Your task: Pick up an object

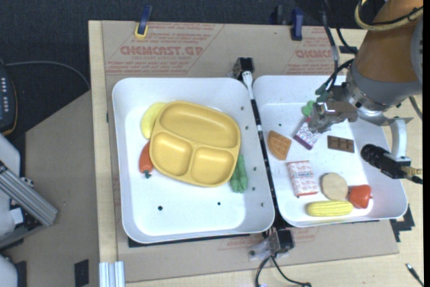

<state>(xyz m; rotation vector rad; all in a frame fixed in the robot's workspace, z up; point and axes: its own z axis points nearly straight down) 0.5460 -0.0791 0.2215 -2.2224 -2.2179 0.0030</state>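
Note:
My gripper (322, 116) hangs over the upper middle of the right bin (390, 212), below the grey arm with its orange band. Directly under and just left of it lies a small purple packet (307, 137), which seems to touch the gripper's tip. A green item (308, 107) peeks out at the gripper's left side. Close by in the same bin are an orange wedge (279, 144) and a brown chocolate bar (340, 143).
The right bin also holds a red-and-white packet (302, 178), a beige cookie (334, 185), a red piece (360, 195) and a yellow corn cob (329, 209). In the left bin (127, 205) a yellow divided tray (195, 143) lies among yellow, red and green items.

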